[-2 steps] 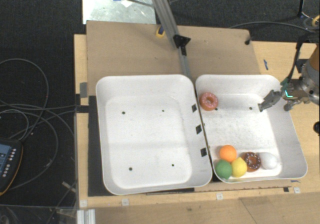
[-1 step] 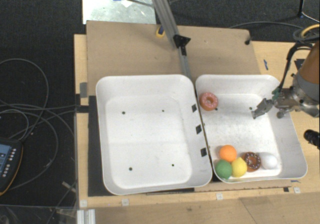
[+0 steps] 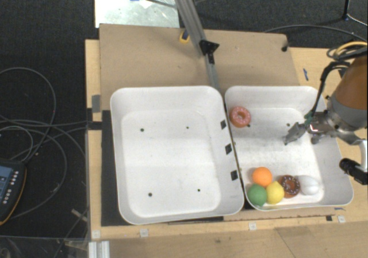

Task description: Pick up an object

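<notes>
gripper [image 3: 294, 134] over right bin [image 3: 270, 101] mid-right, grip state unclear | donut [image 3: 240, 116] alone at far-left corner; others bunched at near edge | risk: closing on nothing, clear of donut

Right bin [image 3: 270, 104]: pink donut [image 3: 240, 116] near my far-left corner; orange ball [image 3: 262, 176], green ball [image 3: 257, 195], yellow ball [image 3: 275, 193], chocolate donut [image 3: 290, 185], white egg [image 3: 309, 185] clustered along the near wall.

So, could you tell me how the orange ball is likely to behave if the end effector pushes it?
The orange ball looks round and smooth, so it would probably roll. It sits against the green ball and yellow ball, so a push may well jostle them too.
</notes>
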Controlling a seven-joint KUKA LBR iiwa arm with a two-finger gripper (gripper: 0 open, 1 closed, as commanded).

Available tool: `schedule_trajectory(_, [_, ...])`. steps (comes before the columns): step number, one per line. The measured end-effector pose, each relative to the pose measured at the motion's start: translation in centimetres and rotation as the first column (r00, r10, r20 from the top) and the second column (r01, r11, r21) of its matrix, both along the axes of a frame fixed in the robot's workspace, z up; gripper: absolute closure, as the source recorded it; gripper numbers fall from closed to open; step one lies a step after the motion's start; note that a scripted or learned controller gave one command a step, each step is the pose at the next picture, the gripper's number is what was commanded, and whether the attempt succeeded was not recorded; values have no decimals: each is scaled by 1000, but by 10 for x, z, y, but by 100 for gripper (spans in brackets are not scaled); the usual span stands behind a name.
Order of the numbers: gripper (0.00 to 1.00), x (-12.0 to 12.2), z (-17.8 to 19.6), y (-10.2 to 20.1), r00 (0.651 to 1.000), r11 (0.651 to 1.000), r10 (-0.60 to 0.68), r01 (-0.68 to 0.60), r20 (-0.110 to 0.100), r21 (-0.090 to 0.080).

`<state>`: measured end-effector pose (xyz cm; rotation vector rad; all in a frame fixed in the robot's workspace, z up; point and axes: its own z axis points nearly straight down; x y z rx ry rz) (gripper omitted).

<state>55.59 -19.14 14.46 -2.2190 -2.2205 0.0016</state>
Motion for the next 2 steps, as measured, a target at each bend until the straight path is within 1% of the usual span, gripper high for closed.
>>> schedule_trajectory(1, [0,0,-52,0,1000,1000,1,-1,0,0])
schedule_trajectory(2, [100,2,-38,0,1000,1000,0,0,6,-2])
